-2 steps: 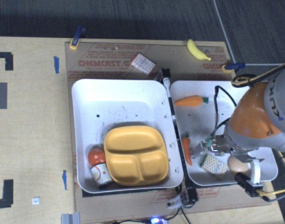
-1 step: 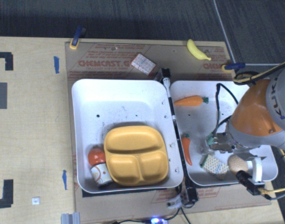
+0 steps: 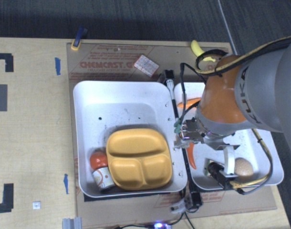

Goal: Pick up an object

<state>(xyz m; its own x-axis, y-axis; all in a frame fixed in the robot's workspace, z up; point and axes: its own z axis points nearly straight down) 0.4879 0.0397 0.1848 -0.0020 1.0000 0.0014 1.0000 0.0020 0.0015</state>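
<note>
While the grey arm [image 3: 260, 89] with its orange band leans in from the right, it hangs low over the right bin [image 3: 274, 173], and its bulk hides much of that bin. From where I stand, I cannot tell how its tool end is set. A beige, egg-like object [image 3: 244, 166] lies in the right bin near its front corner, beside an orange strip [image 3: 191, 157] along the bin's left wall. Over in the left bin [image 3: 88, 104] sits a yellow compartment tray [image 3: 138, 157], touching a small orange-and-white can [image 3: 101, 170].
</note>
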